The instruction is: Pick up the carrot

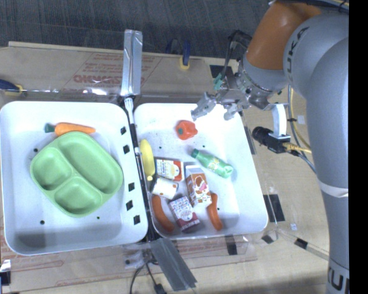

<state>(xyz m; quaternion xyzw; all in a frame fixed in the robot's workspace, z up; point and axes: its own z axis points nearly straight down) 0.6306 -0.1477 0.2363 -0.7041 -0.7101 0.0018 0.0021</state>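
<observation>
**Claw parked over the right bin, carrot's way off in the other one**

Claw [218, 108] is spread open with nothing in it, over the right bin [248, 164]. Just below-left of it: one red pepper [185, 129], one green bottle [212, 163], one banana [147, 158]. Far left, the left bin [15, 164] holds one green divided plate [76, 173] and the carrot [73, 128] against its rim. Cardboard [67, 66] lies under both bins.
</observation>
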